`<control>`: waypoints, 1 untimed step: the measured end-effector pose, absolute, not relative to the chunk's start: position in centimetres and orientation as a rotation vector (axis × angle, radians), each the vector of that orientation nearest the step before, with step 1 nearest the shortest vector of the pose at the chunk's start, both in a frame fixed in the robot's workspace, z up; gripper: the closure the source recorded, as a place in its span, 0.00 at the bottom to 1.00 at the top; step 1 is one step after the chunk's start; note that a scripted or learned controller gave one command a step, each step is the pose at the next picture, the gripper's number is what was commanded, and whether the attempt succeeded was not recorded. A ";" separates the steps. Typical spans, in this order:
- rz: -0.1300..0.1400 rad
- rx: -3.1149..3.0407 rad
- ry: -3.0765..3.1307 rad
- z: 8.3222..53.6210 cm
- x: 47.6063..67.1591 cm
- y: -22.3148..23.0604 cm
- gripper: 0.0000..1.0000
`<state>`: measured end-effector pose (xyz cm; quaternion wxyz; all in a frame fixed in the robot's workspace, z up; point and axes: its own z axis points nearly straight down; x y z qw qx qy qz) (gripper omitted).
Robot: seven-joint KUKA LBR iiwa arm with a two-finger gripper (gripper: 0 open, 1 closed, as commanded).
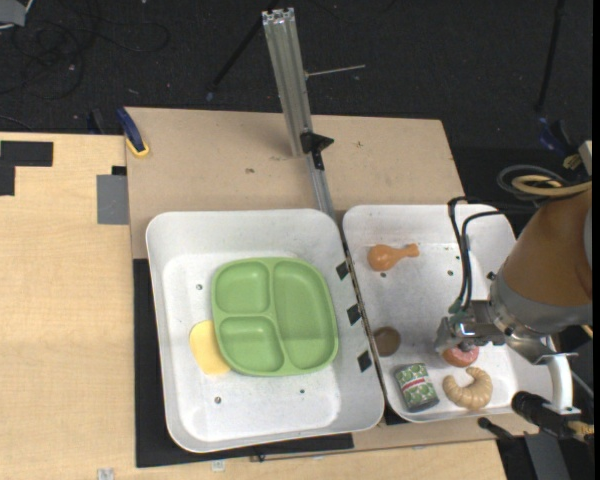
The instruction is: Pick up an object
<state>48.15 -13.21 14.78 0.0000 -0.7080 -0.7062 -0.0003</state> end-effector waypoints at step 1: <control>-0.003 -2.223 -2.225 20.9 48.5 -13.8 1.00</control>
